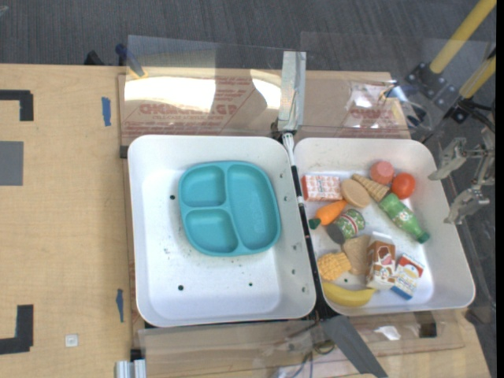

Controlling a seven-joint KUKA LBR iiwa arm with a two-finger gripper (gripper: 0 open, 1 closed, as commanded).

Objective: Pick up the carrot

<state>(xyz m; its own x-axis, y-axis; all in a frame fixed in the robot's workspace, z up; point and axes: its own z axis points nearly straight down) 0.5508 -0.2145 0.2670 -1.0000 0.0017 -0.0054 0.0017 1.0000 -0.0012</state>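
The carrot (329,212) is small and orange with a green stub at its lower left end. It lies slanted in the left part of the right bin (449,278), close to the wall between the two bins. A red and white packet (322,186) sits just above it. A round green and dark can (350,224) touches its lower right side. Nothing covers the carrot.
The right bin also holds a cone (367,189), a pink piece (383,171), a tomato (403,184), a green bottle (403,217), corn (334,265), a banana (348,294) and small cartons (383,262). A teal divided plate (230,208) lies in the left bin (157,290). Metal brackets (465,183) stand at the right.
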